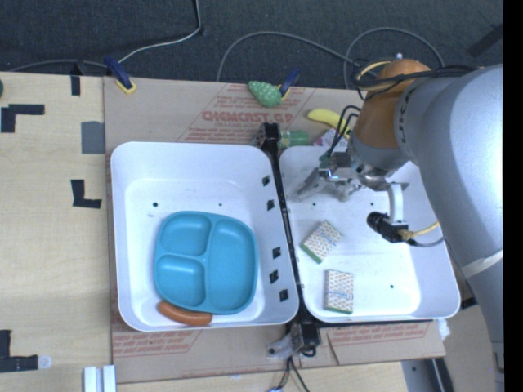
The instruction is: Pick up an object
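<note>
A pale wooden worktop (49, 243) marked with strips of black tape is seen at the far left, with a sheet of brown printed cardboard (229, 117) laid over it beneath the bins. The left bin (139, 162), shallow, white and smooth-walled, is occupied by a blue plastic divided plate (204, 261) with three rounded compartments. An orange sausage-shaped toy (185, 314) is laid just beside the plate's near edge, touching or nearly touching it. A black clamp strip (278, 219) is run between the two bins. Beyond them, a knobbly green toy (265, 93) and a yellow banana (327, 118) are placed on the cardboard.

In the right bin (433, 300), two small flat speckled packets are found: one packet (322, 241) is tilted near the bin's middle, the other packet (339, 291) is set nearer the front wall, apart from the first. The tool (315, 184) is lowered at the bin's far left corner, well apart from both packets; its metal fingers are seen slightly parted, with nothing between them. A black cable plug (388, 225) is hung beside the large grey arm (458, 162).
</note>
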Tool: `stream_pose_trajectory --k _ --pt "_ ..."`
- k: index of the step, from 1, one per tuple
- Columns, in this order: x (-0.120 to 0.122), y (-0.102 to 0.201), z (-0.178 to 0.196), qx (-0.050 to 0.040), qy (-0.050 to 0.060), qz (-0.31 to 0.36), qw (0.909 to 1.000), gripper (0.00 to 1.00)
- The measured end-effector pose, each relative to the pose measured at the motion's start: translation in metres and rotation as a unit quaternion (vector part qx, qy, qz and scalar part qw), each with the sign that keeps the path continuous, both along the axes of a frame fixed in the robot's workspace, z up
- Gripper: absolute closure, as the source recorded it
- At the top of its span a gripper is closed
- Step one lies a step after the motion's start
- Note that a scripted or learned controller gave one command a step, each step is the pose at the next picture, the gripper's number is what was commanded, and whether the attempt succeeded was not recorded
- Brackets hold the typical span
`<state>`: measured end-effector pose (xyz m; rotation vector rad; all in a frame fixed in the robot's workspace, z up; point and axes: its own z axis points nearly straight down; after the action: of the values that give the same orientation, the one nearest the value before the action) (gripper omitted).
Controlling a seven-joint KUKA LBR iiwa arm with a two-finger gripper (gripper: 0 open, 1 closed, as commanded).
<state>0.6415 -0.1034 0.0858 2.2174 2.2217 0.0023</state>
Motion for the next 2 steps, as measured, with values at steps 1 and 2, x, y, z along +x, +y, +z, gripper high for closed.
stream_pose_trajectory --k 1,2 --pt "0.027 0.002 -0.001 0.0 0.0 0.0 1.0 0.0" --pt "-0.05 0.005 0.0 -0.0002 0.001 -0.001 1.0 0.0"
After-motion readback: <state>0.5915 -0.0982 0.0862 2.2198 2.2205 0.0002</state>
